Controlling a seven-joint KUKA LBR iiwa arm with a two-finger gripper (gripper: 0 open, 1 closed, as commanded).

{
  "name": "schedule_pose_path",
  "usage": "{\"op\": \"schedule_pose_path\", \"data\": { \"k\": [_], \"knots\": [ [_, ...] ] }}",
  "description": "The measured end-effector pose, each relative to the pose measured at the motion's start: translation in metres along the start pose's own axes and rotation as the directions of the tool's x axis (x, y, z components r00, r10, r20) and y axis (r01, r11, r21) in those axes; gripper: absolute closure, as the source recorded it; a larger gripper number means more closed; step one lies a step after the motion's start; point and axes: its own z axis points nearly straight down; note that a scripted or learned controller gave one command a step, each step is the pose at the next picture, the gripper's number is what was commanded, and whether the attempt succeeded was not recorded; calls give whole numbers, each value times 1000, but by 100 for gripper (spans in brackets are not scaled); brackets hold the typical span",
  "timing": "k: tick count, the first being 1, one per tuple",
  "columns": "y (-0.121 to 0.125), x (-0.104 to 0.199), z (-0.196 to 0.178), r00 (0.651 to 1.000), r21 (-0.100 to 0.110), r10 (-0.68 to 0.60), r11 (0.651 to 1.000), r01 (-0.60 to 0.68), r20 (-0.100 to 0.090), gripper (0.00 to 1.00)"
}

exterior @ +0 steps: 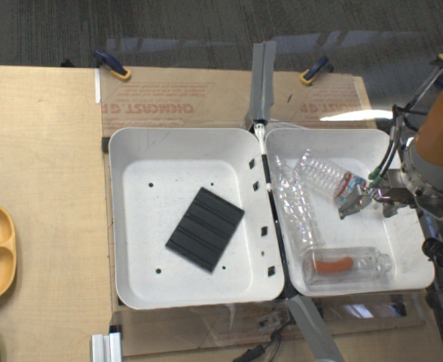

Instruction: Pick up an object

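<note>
Three clear bottles (347,265) fill one bin (413,281); one black pad (205,228) the other.

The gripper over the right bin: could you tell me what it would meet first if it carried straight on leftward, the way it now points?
Probably the clear plastic bottle lying just left of the gripper in the right bin, though height above it is unclear from this slanted view.
</note>
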Motion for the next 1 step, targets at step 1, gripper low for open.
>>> {"op": "schedule_pose_path", "data": {
  "k": [1],
  "knots": [
    [-3,-39,-86,982,-3,191,982,-191,2,0]
  ]
}}
